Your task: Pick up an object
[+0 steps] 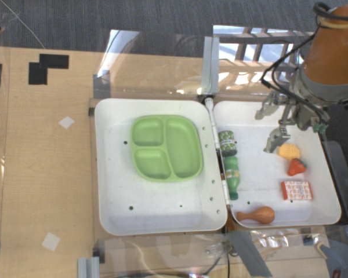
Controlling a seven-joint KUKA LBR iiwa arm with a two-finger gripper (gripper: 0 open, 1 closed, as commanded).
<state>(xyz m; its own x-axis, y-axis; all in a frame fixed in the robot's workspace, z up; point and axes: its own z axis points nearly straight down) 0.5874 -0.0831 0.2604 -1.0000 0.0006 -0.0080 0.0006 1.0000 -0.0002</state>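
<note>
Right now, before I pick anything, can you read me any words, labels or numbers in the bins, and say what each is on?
No text here is readable.
Green bottle: its wrapper carries print, too blurred to read.
Red and white box: patterned face, marks too small to read.
Green tray, yellow toy, red toy, orange gourd: no lettering visible.

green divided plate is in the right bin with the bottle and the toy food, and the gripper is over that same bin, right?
Not quite. The camera view shows the green divided plate alone in the left bin. The bottle and the toy food do lie in the right bin, and the gripper is over that right bin.
</note>
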